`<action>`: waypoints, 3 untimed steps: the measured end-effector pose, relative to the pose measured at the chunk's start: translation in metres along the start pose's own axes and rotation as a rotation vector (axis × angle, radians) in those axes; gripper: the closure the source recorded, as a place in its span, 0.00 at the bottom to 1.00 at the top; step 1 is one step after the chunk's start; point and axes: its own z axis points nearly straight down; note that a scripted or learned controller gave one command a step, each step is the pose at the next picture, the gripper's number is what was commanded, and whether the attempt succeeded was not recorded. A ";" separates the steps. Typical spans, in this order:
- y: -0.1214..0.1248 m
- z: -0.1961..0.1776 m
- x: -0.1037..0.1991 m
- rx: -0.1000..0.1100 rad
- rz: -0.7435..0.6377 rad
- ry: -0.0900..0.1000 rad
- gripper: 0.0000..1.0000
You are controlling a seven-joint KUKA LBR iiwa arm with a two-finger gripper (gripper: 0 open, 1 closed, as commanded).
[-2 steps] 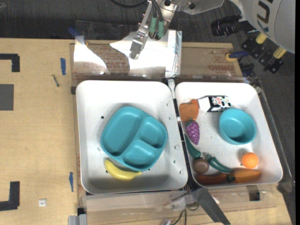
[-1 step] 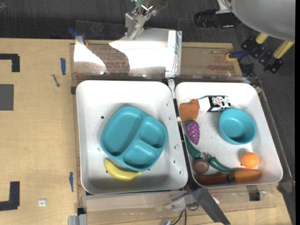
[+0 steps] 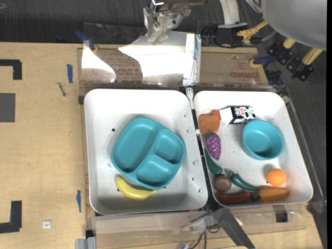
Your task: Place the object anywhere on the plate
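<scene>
A teal divided plate (image 3: 149,152) lies in the left bin (image 3: 98,113), with a yellow banana (image 3: 132,189) tucked under its front edge. In the right bin (image 3: 295,134) lie several toy foods: purple grapes (image 3: 213,146), an orange piece (image 3: 209,122), an orange ball (image 3: 277,177), a carrot-like piece (image 3: 273,193), a brown sausage (image 3: 234,198) and a brown round piece (image 3: 223,182). My gripper (image 3: 158,27) hangs high at the top of the view, behind the bins, well away from the plate. Nothing shows between its fingers.
A teal bowl (image 3: 263,139) and a small black-and-white carton (image 3: 239,113) sit in the right bin, with a teal utensil (image 3: 233,178) near its front. Cardboard and white sheets (image 3: 155,61) lie behind the left bin.
</scene>
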 end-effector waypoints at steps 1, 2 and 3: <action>0.021 0.001 -0.012 -0.002 0.355 0.000 1.00; 0.035 0.000 -0.014 -0.007 -0.482 -0.002 1.00; 0.024 -0.001 -0.005 -0.004 -1.078 -0.003 1.00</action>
